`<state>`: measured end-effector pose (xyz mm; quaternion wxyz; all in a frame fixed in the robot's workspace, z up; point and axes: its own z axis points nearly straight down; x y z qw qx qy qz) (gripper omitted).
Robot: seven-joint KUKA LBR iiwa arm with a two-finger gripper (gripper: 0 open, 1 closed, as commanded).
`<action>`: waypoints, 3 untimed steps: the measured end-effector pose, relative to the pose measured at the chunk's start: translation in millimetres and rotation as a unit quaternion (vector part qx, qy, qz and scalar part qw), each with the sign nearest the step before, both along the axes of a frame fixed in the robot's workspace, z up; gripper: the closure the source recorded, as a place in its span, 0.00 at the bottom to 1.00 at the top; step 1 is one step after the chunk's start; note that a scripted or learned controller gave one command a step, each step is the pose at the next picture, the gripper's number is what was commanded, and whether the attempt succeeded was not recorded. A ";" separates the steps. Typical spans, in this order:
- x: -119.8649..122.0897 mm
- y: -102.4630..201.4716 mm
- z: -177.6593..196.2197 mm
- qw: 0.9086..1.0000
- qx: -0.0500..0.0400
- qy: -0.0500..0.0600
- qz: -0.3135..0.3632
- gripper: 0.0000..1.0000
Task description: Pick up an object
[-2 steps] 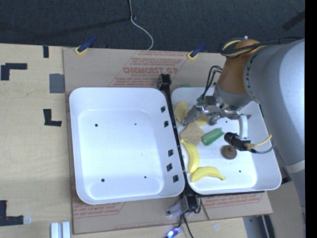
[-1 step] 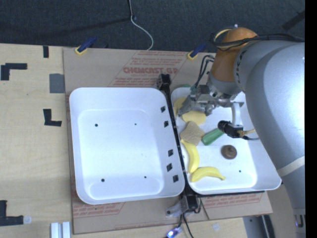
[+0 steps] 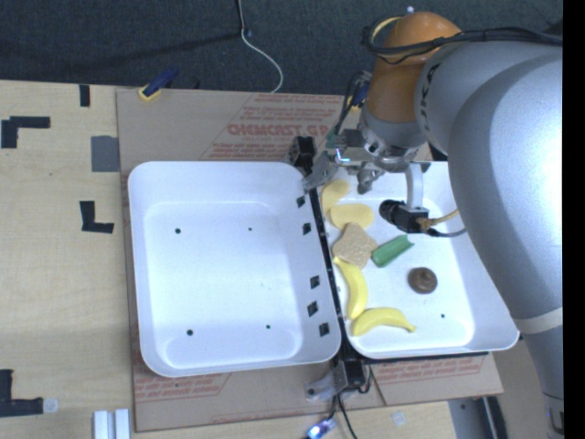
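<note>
Gripper (image 3: 358, 174) hangs over the far corner of the right bin (image 3: 457, 332), just above a pale yellow piece (image 3: 352, 214), the likely pick since it lies nearest, with cracker (image 3: 355, 245) and banana (image 3: 356, 286) crowded beside; spread or closed: cannot tell.

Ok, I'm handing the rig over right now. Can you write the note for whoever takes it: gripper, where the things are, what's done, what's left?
Gripper: over the far end of the bin on the view's right, close to the divider between the bins; nothing visibly held.
Things: all lie in that bin. Pale yellow piece just below the gripper, then tan square, green block, brown disc, long banana along the divider, short banana at the near end.
Done: no object is picked up yet.
Left: go down on one thing, grasp it, lift it clear.
</note>
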<state>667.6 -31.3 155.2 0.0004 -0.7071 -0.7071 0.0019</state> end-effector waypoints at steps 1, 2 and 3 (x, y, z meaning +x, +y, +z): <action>0.2 0.8 0.7 1.000 0.000 0.000 0.000 0.00; 0.2 0.8 0.7 1.000 0.000 0.000 0.000 0.00; -12.8 17.2 30.3 1.000 0.001 -0.001 0.001 0.00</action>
